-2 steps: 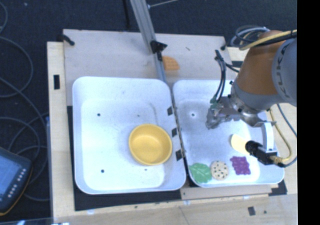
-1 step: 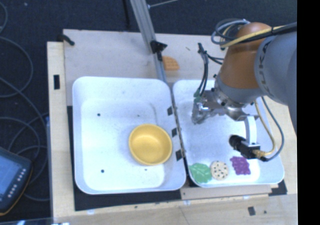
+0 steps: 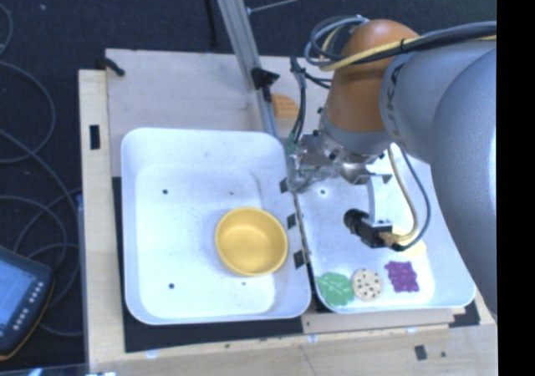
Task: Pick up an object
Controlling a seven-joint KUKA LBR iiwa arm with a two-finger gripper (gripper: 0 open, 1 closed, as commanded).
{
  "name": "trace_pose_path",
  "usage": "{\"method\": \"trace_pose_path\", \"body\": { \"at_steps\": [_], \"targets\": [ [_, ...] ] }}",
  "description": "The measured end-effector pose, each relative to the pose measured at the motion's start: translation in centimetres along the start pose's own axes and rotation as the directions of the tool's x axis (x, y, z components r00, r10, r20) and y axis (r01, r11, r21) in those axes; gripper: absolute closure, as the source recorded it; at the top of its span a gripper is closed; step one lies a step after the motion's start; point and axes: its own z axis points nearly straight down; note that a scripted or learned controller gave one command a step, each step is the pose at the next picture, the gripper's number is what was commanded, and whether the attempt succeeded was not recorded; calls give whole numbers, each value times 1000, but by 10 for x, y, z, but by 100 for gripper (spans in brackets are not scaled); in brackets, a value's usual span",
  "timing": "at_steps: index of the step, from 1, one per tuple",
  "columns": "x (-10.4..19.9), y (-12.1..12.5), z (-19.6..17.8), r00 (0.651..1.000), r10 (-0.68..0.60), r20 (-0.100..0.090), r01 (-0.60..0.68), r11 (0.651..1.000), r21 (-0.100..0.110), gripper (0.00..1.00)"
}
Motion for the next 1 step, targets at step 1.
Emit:
{"method": "trace_pose_path", "body": {
  "at_steps": [1],
  "targets": [
    [46, 16, -14, 1000, 1, 0, -1, 1000, 0, 100]
  ]
}}
